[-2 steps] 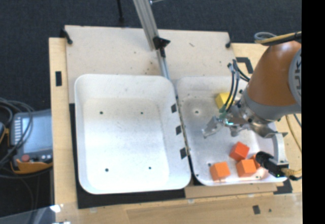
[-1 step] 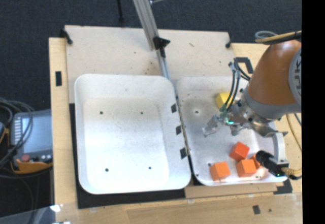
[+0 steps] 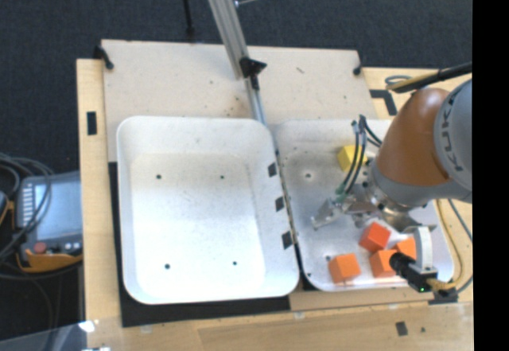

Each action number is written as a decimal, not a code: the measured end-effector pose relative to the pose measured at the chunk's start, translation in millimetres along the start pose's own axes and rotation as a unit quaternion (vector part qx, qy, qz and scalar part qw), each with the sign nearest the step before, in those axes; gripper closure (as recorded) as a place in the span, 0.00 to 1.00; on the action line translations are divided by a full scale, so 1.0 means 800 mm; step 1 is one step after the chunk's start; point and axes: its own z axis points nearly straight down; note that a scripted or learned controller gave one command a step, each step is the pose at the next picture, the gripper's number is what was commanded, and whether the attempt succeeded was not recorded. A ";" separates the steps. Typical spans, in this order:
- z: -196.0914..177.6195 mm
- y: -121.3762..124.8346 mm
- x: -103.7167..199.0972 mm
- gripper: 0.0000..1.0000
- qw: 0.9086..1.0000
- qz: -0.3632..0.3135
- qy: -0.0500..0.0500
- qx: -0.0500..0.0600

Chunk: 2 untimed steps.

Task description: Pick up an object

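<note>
My gripper is low over the middle of the right bin, pointing toward that bin's left wall. The orange-banded wrist covers the bin's right part. A yellow block lies just behind the gripper, partly hidden by cables. Several orange blocks lie near the bin's front edge: one cube in front of the gripper, another right beside the wrist, and a third further front. I see no object in the gripper.
The left bin stands beside the right one, their walls meeting at a divider with black clips. A slanted aluminium post rises behind the bins. A black gripper part with a green light hangs over the front right corner.
</note>
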 end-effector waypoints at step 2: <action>0.049 0.003 -0.001 1.00 1.000 0.003 0.001 -0.006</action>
